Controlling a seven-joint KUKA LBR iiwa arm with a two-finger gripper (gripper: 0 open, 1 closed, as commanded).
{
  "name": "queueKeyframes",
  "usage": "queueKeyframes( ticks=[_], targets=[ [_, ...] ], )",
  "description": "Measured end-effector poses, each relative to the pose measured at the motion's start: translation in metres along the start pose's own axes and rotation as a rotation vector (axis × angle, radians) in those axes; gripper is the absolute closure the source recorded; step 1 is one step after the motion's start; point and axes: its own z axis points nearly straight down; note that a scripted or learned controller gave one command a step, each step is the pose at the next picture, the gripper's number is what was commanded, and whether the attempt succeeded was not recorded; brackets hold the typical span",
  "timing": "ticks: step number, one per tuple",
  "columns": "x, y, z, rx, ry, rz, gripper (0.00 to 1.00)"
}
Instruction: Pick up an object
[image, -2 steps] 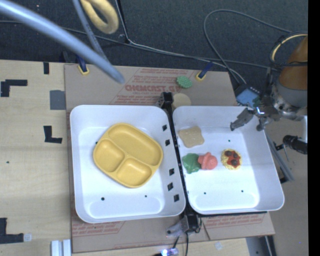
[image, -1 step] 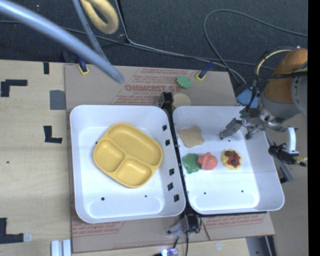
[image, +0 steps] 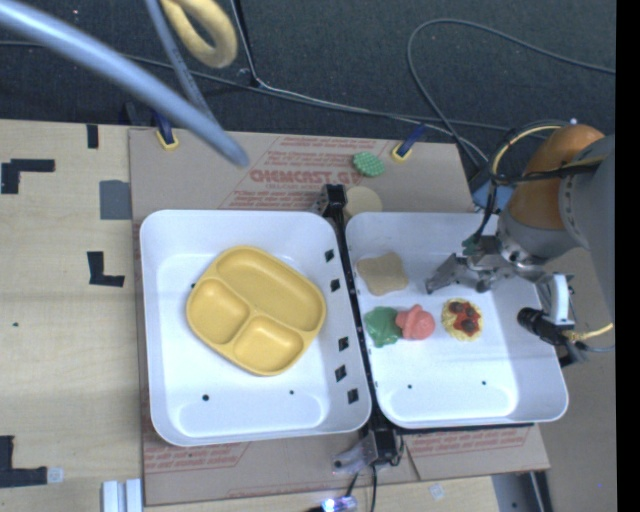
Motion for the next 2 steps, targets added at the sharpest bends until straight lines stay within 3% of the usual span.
queueKeyframes(
  ticks=[1, 2],
  targets=[
    [0.0, 0.001, -0.014, -0.003, 0.0, -0.001, 1.0],
    [-0.007, 0.01, -0.07, -0.007, 0.001, 0.0, 1.0]
  ],
)
